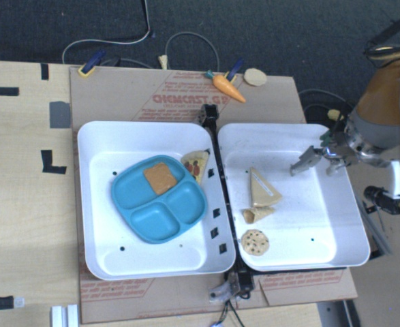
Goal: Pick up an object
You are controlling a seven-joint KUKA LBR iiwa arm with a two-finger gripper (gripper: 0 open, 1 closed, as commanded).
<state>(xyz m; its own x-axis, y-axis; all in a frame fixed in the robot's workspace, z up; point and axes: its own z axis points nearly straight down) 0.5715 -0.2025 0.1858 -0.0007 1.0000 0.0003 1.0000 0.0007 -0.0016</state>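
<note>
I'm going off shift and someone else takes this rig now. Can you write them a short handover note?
Gripper: jaws open, nothing between them, over the upper right part of the right bin.
Right bin holds a sandwich wedge, a smaller food piece just below it and a cookie.
Left bin holds a blue tray with a brown square in its top compartment, and a pizza slice beside the tray.
A carrot lies outside, on the cardboard above the bins.
Done: nothing picked yet.
Left: close on one object and lift; the sandwich wedge looks nearest.
</note>
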